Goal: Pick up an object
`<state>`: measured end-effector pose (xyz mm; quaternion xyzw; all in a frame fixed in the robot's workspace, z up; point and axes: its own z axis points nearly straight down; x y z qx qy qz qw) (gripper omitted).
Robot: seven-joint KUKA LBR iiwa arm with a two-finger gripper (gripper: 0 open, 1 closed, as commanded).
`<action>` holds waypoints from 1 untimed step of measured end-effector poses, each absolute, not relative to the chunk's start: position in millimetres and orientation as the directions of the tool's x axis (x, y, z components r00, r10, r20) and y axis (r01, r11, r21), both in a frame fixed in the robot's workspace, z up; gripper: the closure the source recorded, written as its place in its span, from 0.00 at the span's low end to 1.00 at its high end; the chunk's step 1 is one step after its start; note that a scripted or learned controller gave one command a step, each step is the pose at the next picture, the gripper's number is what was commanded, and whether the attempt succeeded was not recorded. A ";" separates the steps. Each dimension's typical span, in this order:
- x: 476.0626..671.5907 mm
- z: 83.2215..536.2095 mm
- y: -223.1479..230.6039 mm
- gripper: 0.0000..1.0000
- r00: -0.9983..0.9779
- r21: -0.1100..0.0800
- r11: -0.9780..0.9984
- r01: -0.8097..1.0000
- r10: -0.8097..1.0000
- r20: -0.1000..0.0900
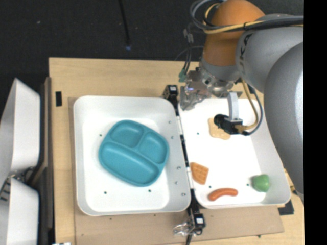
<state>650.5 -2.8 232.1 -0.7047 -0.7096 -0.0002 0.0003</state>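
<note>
Bench (112,69): two shallow white bins sit side by side on it, touching along their inner rims.

Left bin (88,190): holds one teal divided plate (134,152), lying flat near the middle and set at a slant to the bin walls. It is apart from all four walls.

Right bin (242,154): holds four small items.
- A tan flat piece (214,128) lies in the far half, left of centre, partly covered from above by robot hardware.
- An orange waffle-like piece (199,173) lies near the left wall, in the near half.
- A red-orange sausage (223,193) lies along the near wall, just right of the waffle-like piece and apart from it.
- A green rounded item (261,182) sits in the near right corner, well apart from the tan piece.

Arm (278,60): enters from the right, grey, with the orange band (228,27) above the wrist, over the far side of the right bin.

Gripper (188,102): positioned at the far left corner of the right bin, close to the rim shared with the left bin. Its opening cannot be told from this angle. Nothing is seen held in it. The tan flat piece is the nearest item, to its right and slightly nearer; the two are apart. All four items and the plate rest on the bin floors.
</note>
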 end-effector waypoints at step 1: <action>646.5 227.8 54.4 1.00 -0.007 -0.001 0.007 1.000 1.000 0.001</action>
